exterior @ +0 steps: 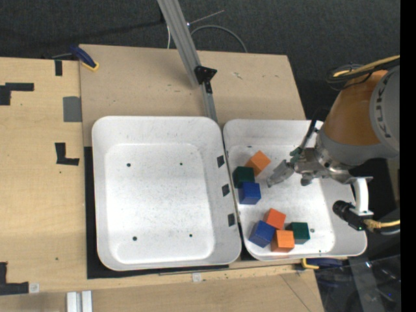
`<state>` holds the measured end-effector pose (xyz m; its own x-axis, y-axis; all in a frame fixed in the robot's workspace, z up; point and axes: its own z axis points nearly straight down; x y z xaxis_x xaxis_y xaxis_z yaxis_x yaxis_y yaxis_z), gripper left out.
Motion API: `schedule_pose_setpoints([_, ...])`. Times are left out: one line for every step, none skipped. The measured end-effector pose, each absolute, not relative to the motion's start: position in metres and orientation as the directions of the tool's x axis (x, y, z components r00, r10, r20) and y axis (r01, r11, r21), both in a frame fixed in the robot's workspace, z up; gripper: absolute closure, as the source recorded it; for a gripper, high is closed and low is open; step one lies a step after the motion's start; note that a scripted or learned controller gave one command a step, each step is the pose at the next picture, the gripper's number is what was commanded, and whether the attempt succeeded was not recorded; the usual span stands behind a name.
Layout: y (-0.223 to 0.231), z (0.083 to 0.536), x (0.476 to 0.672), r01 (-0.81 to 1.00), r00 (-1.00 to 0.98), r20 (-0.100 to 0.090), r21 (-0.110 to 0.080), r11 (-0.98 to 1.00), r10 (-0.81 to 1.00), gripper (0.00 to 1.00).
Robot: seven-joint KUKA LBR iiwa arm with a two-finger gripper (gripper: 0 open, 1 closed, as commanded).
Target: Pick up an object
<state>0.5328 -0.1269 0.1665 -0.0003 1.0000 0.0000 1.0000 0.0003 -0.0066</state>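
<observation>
1. Approach step: end effector (276,176) low in right bin (325,135), apparently empty; finger opening impossible to tell.
2. Nearest target: orange block (260,162), just left.
3. Next: centre over it, descend, close.

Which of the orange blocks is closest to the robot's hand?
The orange block at the top of the right bin, beside a dark green block. It sits just left of the hand; the other two orange blocks lie lower, near the bin's bottom edge.
</observation>
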Motion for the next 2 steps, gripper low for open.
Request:
schedule_pose_setpoints([-0.1162, 0.1173, 0.5359, 1.000, 0.000, 0.002, 0.000, 0.000, 1.000, 0.00])
schedule_pose_setpoints([-0.1169, 0.1137, 0.5411, 1.000, -0.002, -0.001, 0.016, 0.002, 1.000, 0.00])
